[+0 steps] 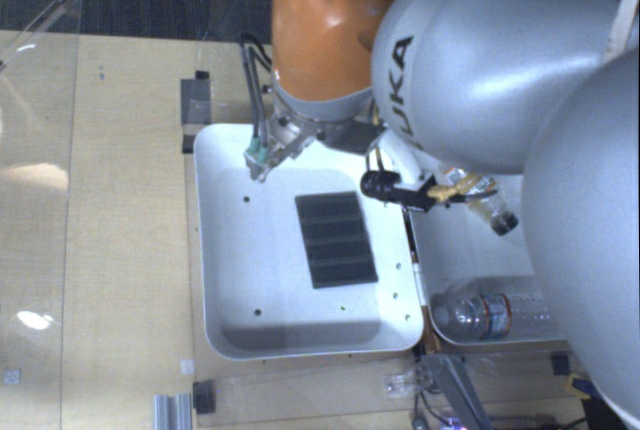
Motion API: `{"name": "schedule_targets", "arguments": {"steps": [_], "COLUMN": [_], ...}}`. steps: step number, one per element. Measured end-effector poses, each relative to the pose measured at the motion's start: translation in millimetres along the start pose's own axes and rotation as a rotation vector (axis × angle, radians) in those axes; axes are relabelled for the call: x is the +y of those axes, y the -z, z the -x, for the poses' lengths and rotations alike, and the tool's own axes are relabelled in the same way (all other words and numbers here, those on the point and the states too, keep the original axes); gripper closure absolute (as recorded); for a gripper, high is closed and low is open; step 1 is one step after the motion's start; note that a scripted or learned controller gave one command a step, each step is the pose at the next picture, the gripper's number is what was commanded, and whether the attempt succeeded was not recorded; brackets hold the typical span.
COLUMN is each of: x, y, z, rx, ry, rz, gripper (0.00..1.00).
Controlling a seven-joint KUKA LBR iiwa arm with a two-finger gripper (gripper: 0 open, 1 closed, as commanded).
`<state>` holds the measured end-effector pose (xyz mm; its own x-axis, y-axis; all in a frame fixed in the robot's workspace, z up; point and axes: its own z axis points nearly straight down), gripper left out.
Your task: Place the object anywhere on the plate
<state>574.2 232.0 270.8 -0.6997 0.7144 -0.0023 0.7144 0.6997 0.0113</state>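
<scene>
Nearest you, a clear plastic bottle (482, 314) lay on its side in the right bin (520, 268), close to that bin's near rim and partly under the grey arm (500, 68). Beyond it, in the left bin (225, 248), you had the dark ribbed plate (336, 239) lying flat near the middle, well apart from the bottle. Farther still, the gripper (260, 160) hung over the left bin's far left corner, clear of the plate. You could not tell whether it was wide, narrow or holding anything. The orange band (330, 18) sat above it.
</scene>
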Motion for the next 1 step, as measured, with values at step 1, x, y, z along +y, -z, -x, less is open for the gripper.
{"name": "schedule_targets", "arguments": {"steps": [1], "x": [10.4], "y": [7.2], "z": [17.0], "rx": [-0.001], "ry": [-0.139], "rz": [-0.003], "gripper": [1.00]}}
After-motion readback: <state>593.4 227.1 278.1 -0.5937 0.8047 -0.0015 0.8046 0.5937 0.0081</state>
